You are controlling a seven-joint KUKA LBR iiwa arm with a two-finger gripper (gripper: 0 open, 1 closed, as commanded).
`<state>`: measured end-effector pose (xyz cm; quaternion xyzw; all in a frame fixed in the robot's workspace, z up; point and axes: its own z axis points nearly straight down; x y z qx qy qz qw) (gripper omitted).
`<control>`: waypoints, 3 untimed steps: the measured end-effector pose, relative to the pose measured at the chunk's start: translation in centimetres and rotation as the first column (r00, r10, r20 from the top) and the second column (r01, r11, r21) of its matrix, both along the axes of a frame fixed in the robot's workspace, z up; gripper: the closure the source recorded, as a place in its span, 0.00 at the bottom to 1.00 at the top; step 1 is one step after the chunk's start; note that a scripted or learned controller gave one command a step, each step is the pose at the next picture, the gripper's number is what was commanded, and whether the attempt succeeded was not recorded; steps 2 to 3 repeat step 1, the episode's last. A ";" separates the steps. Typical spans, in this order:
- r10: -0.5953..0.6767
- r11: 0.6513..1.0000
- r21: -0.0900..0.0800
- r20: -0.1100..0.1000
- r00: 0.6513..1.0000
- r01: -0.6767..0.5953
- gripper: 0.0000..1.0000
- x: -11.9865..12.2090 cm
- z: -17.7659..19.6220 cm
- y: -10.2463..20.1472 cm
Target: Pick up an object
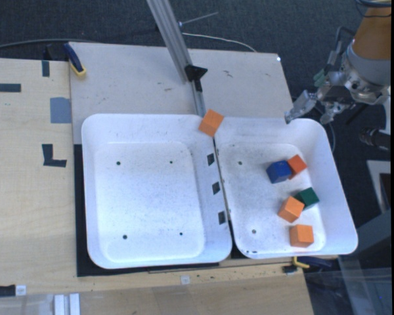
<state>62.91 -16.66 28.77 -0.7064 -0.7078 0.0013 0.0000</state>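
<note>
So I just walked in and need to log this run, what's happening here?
The grey KUKA arm with the orange band has its gripper poised just above the back right corner of the right-hand white bin; nothing is visible between its fingers. In that bin lie a blue cube, a dark green cube and three orange cubes. Another orange cube sits on the rims where the two bins meet, at the far side. The left-hand white bin stands beside it.

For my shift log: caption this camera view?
Gripper hovers at right bin's far rim; five blocks inside, orange block on the divide.
</note>
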 end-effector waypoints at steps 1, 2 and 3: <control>0.000 1.000 -0.001 0.002 1.000 0.000 0.00 2.9 -0.4 -0.6; 0.000 1.000 -0.001 0.002 1.000 0.000 0.00 2.9 -0.4 -0.6; 0.000 1.000 -0.001 0.002 1.000 0.000 0.00 2.9 -0.4 -0.6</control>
